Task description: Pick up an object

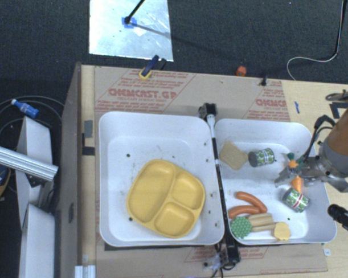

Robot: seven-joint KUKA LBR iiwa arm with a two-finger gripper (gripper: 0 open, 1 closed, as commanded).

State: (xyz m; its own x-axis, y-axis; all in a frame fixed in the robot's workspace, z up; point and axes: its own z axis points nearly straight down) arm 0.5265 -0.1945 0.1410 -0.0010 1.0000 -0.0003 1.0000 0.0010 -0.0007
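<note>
Orange carrot (297, 183) sits at my pincer (293, 175) in the right bin (316, 226); grip state indeterminate. Approach stage; next, confirm closure.

Red print "CHEMCAST GP" on the brown paper-faced sheet (164, 87) behind the left shallow white bin (113, 162), the same red lettering repeated at a slant on that sheet behind the right white bin (302, 134), only partly legible there

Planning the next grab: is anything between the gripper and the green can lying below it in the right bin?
Nothing visible blocks it. The gripper sits just above the green can, with a small orange piece right by it. The sausages lie off to the left.
</note>
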